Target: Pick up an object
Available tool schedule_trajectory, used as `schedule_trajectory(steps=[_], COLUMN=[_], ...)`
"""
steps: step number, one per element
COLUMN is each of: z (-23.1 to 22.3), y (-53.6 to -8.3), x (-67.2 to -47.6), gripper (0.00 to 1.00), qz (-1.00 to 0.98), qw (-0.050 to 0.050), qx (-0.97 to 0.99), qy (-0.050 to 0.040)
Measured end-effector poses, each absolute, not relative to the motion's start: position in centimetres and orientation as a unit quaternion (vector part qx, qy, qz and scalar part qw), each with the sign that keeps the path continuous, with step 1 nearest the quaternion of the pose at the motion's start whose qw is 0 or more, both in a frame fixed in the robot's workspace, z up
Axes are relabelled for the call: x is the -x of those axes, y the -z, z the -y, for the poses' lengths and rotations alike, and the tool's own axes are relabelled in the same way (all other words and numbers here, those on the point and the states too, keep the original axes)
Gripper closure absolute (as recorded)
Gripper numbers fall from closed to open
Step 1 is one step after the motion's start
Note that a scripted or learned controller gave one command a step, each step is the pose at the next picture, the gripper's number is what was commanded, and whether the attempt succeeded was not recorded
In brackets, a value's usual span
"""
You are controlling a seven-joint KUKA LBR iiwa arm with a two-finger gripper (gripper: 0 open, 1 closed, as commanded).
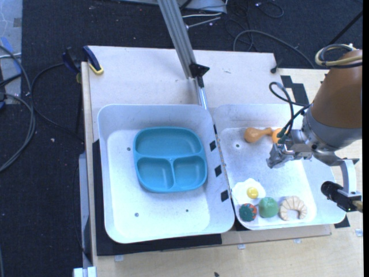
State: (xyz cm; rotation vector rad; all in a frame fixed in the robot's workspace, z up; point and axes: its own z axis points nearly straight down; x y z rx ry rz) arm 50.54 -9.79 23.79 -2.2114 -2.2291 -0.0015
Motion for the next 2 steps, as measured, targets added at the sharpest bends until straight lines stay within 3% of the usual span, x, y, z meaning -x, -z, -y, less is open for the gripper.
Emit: schedule_trajectory(steps=[1,2], z=[4.8,-0.3], y=[-23.1,-24.0], x=[-52.1,-52.2], gripper=[1.00,1.00], qz=[0.710,0.710], qw=[0.000,0.000], qx=[0.704,0.704], qy=[0.0005,0.0007])
